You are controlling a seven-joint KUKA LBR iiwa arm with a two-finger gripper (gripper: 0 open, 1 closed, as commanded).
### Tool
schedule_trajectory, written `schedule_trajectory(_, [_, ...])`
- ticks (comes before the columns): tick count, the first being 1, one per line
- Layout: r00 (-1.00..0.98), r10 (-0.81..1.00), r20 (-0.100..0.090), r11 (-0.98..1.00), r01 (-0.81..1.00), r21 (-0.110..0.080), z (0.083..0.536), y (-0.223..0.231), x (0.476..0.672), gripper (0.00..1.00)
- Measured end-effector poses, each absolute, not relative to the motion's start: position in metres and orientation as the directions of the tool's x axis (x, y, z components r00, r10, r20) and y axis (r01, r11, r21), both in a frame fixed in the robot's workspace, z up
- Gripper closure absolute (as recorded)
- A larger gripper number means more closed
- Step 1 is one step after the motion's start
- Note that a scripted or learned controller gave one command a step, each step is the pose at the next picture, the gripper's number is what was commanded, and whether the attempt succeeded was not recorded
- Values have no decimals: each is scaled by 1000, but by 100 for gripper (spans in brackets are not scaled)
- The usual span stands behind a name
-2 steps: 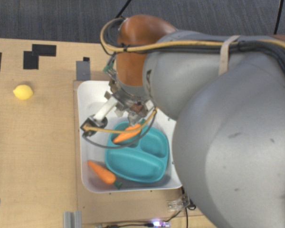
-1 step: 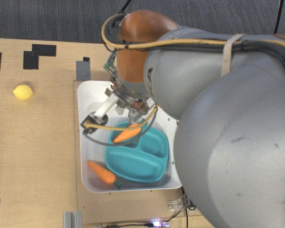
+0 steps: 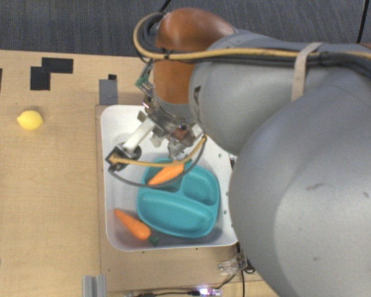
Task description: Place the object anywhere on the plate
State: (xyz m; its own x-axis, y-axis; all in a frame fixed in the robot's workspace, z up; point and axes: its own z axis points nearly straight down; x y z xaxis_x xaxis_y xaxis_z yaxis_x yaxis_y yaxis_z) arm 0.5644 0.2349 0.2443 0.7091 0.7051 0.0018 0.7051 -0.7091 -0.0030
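Carrot (image 3: pixel 166 174), orange and tapered, lies on the teal plate's (image 3: pixel 179 218) rim.

Plate (image 3: pixel 182 212): a teal, divided dish with rounded corners and raised ridges separating its compartments, lying flat in the white bin (image 3: pixel 120 240), towards the bin's near side. Upper carrot (image 3: pixel 167 174): an orange, tapered carrot lying tilted across the plate's far rim, thicker end lower left, narrow end pointing up and right. Whether it is held cannot be told. Lower carrot (image 3: pixel 132 224): a second orange carrot on the bin floor, just beside the plate's left edge, lying diagonally, its narrow tip pointing up-left and green at its lower-right end.
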Motion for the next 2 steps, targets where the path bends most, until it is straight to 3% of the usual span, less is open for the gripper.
schedule_trajectory(1, [828,561,-1,-828,561,-2,168,234,571,100])
schedule_trajectory(2, [900,436,0,-900,436,-1,87,235,607,100])
